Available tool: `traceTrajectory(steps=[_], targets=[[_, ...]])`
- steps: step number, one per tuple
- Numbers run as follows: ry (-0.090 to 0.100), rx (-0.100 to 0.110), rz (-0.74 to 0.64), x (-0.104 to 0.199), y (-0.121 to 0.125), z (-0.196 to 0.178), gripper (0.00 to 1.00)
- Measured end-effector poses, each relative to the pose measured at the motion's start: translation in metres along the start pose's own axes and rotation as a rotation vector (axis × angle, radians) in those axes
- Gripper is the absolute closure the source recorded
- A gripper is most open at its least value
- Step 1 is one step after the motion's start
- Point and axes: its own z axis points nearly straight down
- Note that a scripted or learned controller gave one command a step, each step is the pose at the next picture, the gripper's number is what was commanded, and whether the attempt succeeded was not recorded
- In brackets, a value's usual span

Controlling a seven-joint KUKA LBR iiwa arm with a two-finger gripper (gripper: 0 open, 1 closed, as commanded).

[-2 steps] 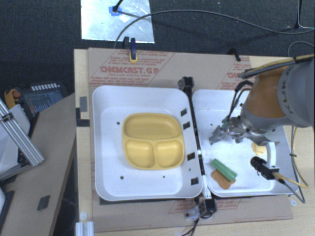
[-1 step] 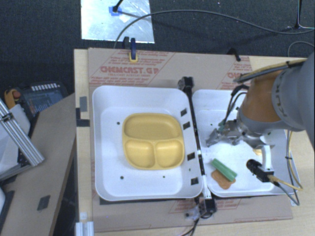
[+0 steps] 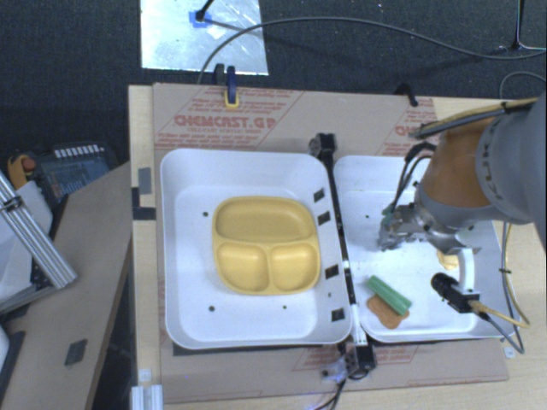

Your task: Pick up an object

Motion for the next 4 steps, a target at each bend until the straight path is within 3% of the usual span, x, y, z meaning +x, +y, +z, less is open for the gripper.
traceTrajectory(steps=[2,3,4], targets=[[-0.001,-0.007,-0.004,0.009,0.005,-0.124,1.00],[-0.001,-0.003,-0.004,0.009,0.007,-0.166,1.00],[0.000,0.001,-0.006,0.053,0.001,-0.166,1.00]])
